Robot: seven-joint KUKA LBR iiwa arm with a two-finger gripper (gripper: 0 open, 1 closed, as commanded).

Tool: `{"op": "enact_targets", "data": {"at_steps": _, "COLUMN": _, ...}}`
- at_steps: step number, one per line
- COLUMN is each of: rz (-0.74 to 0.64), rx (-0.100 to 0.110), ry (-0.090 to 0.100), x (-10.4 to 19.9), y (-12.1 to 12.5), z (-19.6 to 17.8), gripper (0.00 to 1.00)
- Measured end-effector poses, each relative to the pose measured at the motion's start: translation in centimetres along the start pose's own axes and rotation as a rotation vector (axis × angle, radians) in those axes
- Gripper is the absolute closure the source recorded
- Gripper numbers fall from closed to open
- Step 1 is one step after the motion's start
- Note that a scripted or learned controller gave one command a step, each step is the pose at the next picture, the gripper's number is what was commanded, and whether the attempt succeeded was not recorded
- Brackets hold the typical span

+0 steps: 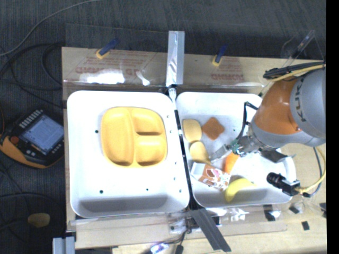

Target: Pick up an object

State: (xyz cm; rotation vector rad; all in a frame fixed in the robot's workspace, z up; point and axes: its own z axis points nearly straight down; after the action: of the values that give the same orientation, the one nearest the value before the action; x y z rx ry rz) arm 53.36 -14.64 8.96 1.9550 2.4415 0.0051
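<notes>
One tool seemingly touching the carrot

We see a robotics lab: left of the gripper, two white bins sit on a cardboard-topped bench over dark carpet. Further left lies a teach pendant, with loose cables trailing beyond it.

Dark grey ribbed carpet floor surrounds a pale wooden bench. A thin light cable curls across the carpet, and an orange-and-black handheld control pendant lies far from the jaws, beyond the bench.
</notes>
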Motion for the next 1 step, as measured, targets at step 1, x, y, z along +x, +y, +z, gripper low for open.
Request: {"op": "enact_targets", "data": {"at_steps": 1, "rz": 0.0, "rx": -0.003, "ry": 0.001, "x": 0.04, "y": 0.16, "z": -0.98, "gripper": 1.0}}
